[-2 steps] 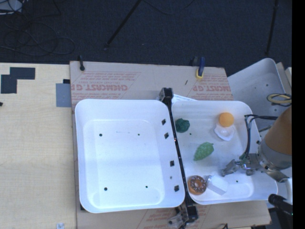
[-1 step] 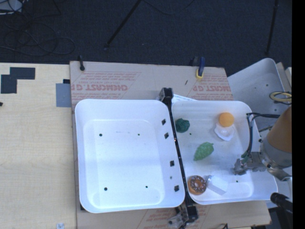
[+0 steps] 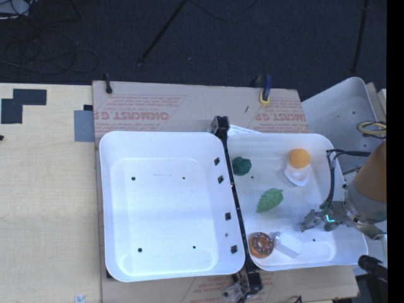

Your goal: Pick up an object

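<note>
I am watching the grey metal claw (image 3: 315,221) hanging low over the right white plastic bin (image 3: 315,142), close to its right wall. I think a few things could go wrong from here. The claw is sitting over bare floor, so if it is closing now it may grab nothing. The closest thing is a flat clear plastic piece (image 3: 285,245) to its left and a bit nearer, and that looks thin and slippery, so it may slide away. The round brown donut with sprinkles (image 3: 261,244) is touching the bin's near left corner, so the wall may be getting in the way there.

The leafy green soft toy (image 3: 269,200) is lying in the middle, with room around it. The orange ball (image 3: 300,158) is sitting on a little white cup (image 3: 297,175) farther back and might roll off.

The claw looks partly spread, and I am seeing nothing between its tips, though it is small and dark, so I cannot tell for sure.
</note>
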Tool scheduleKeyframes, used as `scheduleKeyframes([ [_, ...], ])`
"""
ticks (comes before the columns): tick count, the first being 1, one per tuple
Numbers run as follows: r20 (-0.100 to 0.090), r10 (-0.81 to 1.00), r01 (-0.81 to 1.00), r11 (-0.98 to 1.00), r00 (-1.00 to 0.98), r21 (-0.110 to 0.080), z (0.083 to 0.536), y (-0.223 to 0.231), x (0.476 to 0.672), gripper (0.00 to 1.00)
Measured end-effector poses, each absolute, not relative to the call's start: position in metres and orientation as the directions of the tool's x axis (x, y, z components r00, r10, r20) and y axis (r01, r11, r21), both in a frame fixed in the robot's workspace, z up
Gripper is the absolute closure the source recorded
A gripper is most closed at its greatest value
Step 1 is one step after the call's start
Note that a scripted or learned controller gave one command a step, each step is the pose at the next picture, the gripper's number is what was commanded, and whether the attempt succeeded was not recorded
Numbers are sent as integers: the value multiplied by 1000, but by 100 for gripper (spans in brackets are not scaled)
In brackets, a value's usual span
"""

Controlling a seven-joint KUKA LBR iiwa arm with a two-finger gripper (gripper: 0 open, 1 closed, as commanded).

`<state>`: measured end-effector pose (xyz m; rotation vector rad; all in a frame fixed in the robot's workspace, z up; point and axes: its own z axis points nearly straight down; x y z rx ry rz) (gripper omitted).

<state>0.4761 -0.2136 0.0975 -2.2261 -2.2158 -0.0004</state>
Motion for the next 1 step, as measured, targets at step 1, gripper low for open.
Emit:
scheduleKeyframes([
  [1,0,1000,1000,0,0,-2,88,-202,475,0],
])
